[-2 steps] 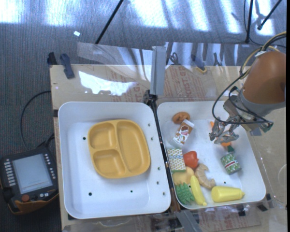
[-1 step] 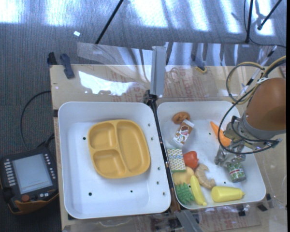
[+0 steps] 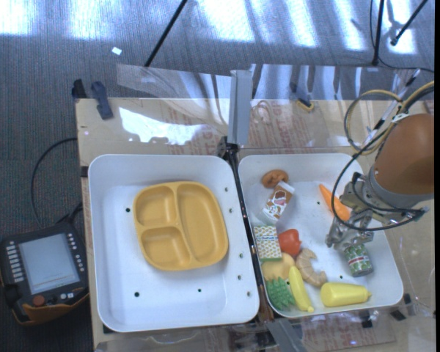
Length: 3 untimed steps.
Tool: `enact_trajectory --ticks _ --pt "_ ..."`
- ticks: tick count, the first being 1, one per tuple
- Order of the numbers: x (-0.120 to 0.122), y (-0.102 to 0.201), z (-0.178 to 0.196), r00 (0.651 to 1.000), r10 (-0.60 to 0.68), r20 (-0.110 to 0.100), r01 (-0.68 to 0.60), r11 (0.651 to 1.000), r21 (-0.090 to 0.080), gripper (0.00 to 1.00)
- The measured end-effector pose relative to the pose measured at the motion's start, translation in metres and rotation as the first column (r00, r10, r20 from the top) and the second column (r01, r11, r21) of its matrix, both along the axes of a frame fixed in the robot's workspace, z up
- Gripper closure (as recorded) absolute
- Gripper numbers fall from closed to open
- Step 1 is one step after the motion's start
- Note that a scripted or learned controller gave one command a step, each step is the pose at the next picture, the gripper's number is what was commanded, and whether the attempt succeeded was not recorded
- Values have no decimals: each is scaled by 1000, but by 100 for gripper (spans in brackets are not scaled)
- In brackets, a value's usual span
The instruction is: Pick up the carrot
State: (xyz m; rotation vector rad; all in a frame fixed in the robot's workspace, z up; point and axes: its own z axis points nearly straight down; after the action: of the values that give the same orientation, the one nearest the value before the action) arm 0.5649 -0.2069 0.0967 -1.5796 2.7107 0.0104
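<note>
**Approach step in hand: fingers low in the right bin, carrot not yet gripped**

The fingers (image 3: pixel 345 235) hang low over the floor of the right bin (image 3: pixel 387 270), just beside a small can (image 3: pixel 357 259) that lies at their lower right. Whether they are spread or closed cannot be told from this slanted view; nothing is seen between them. Above them the grey wrist and the orange band of the arm (image 3: pixel 405 160) cover part of the bin's right side, with looped black cables around.

The carrot (image 3: pixel 333 202) lies on the bin floor just up and left of the fingers, a slim orange piece, its lower end running under the wrist hardware. It appears to rest free, touching no other item.

Further left in the same bin sit a tomato (image 3: pixel 290 240), a small bottle (image 3: pixel 276 202), a banana (image 3: pixel 301 288) and a yellow piece (image 3: pixel 343 293). The left bin (image 3: pixel 110 284) carries a yellow divided plate (image 3: pixel 180 224).

Judgement: the task stands at the approach, before any grasp. The next move calls for a short shift up and left to centre over the carrot, the fingers set across its narrow width, clear of the can.
</note>
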Motion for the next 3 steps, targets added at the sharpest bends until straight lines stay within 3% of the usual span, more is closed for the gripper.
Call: enact_trajectory --ticks 1,3 --pt "0 2 -10 911 412 3 -412 911 2 100" --pt "2 7 9 915 404 9 -404 915 11 100"
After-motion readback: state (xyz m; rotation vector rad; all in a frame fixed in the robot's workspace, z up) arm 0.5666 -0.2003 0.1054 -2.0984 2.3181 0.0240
